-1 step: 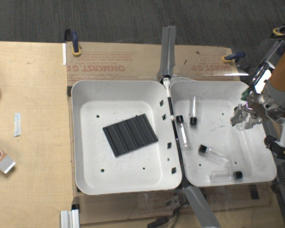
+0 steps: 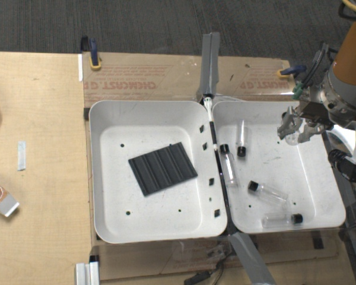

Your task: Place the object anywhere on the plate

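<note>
- my claw [image 2: 296, 130] hangs over the far right part of the right bin [image 2: 320, 215], reaching in from the right.
- my fingers look closed on a clear vial [image 2: 292, 136], which shows as a pale, glassy shape at their tips, held above the bin floor.
- the plate [image 2: 162, 168] is the dark ribbed slab lying flat in the middle of the left bin [image 2: 107, 218], turned at a slant; nothing rests on it.
- plate and claw are well apart, with the divider between the two bins lying between them.
- more vials lie loose in the right bin: one [image 2: 241, 140] with a black cap stands nearly straight near the far middle.
- another long vial [image 2: 227, 164] lies along the bin's left wall, just beside the divider.
- a third vial [image 2: 266, 190] with a black cap lies tilted near the middle of that bin's floor.
- a fourth vial [image 2: 282, 219] lies along the near wall, its black cap pointing right.
- the orange band of my arm [image 2: 349, 58] shows at the far right edge, above the wrist.
</note>
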{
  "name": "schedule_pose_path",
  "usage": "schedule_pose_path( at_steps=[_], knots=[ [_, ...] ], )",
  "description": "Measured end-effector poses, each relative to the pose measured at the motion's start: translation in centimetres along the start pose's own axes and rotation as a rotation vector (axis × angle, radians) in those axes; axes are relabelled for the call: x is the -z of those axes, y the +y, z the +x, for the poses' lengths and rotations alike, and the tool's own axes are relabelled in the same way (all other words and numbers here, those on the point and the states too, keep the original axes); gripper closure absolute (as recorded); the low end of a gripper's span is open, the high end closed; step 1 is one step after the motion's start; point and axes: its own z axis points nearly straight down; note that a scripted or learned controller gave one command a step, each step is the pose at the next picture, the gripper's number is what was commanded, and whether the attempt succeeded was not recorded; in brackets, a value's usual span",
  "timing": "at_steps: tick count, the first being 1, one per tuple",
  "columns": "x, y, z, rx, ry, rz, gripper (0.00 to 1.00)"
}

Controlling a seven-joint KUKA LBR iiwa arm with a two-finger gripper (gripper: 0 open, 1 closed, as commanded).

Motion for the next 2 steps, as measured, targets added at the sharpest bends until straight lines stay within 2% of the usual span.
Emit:
schedule_pose_path(
  at_steps=[1, 2],
  knots=[
    [-11.0, 2.6, 9.0, 0.079, 0.000, 0.003, 1.00],
    [-14.3, 0.1, 14.3, 0.227, 0.000, 0.003, 1.00]
  ],
)
